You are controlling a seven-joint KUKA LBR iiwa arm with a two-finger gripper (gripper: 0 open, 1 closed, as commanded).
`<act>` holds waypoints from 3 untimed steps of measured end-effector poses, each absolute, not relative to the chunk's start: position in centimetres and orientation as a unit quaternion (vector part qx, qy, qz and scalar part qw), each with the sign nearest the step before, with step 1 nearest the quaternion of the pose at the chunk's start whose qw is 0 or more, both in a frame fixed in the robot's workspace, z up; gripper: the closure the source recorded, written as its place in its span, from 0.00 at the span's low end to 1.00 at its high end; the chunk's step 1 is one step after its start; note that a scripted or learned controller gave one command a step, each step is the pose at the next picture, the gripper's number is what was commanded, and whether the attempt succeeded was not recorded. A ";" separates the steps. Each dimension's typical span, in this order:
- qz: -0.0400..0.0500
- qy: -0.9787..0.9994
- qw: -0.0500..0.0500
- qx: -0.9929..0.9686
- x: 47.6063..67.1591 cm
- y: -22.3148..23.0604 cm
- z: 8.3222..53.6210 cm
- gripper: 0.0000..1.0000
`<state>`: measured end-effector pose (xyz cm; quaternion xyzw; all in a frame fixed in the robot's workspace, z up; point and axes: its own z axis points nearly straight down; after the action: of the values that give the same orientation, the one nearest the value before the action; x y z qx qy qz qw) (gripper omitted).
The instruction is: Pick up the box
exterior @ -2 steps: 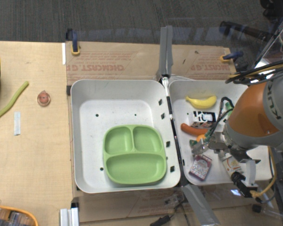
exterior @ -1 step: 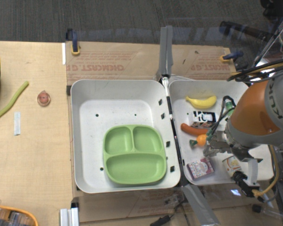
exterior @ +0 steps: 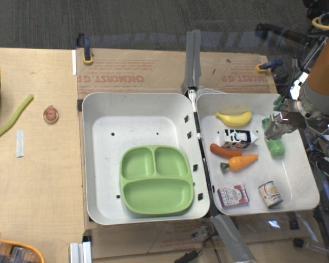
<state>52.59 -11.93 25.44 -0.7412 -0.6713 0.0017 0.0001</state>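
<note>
The box (exterior: 232, 195) is small and pink with a white label, and it lies flat near the front edge of the right bin (exterior: 301, 201). My gripper (exterior: 275, 126) hangs over the right side of that bin, just above a green object (exterior: 276, 147). It is well behind and to the right of the box, apart from it. Nothing shows held in the gripper.
The right bin also holds a banana (exterior: 234, 118), a black-and-white packet (exterior: 238, 137), a red sausage-shaped item (exterior: 225, 151), a carrot (exterior: 241, 161) and a can (exterior: 270, 194) right of the box. A green divided plate (exterior: 157, 179) lies in the left bin (exterior: 98, 147).
</note>
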 end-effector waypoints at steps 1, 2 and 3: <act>0.003 -0.647 0.001 -0.763 54.2 -6.8 19.0 1.00; 0.002 -0.660 0.000 -0.751 54.6 -8.1 23.5 1.00; 0.003 -0.655 0.001 -0.755 55.6 -1.7 19.0 1.00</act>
<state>55.60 -1.71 18.98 -0.7555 -0.6552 0.0027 0.0012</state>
